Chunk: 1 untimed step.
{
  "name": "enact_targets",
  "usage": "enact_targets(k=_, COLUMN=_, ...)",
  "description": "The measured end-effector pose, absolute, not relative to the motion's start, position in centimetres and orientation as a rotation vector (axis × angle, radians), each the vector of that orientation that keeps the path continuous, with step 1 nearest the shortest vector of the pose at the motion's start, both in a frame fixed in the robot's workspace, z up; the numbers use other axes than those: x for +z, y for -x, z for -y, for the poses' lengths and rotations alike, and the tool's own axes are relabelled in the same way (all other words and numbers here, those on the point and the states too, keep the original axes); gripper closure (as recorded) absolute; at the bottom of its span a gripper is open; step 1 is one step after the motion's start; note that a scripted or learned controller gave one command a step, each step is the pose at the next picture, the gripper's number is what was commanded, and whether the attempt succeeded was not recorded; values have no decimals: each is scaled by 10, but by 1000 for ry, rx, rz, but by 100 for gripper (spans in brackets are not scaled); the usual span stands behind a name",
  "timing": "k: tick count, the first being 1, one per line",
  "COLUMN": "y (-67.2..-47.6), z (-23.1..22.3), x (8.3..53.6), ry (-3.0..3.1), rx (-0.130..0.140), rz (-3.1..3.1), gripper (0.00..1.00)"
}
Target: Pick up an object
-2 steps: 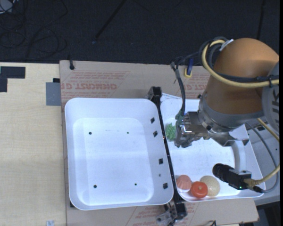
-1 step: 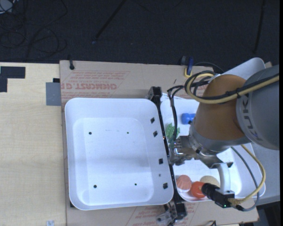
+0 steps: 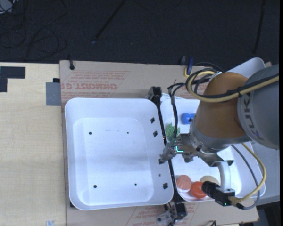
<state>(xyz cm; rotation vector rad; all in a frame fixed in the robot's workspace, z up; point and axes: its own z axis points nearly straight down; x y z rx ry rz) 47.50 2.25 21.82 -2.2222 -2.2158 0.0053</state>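
Note:
My gripper (image 3: 172, 150) hangs low over the left side of the right bin (image 3: 260, 180), close to the divider between the bins. The arm's orange band and grey wrist cover most of that bin. Just above the gripper lies a small green object (image 3: 170, 128), and a blue object (image 3: 188, 119) lies further back. At the bin's near end sit a pinkish round object (image 3: 183, 182), a red-orange one (image 3: 197, 189) and a pale tan one (image 3: 210, 179). I cannot see anything held by the gripper.
The left bin (image 3: 75, 126) is a shallow white tray with raised rims. Black clips (image 3: 155, 94) hold the shared edge of the two bins. Cables loop off the arm over the right bin's near right corner.

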Motion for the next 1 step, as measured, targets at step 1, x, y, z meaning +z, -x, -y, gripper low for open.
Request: enact_targets(k=1, y=-474, z=30, x=185, ry=2223, rx=9, rz=2211, gripper=0)
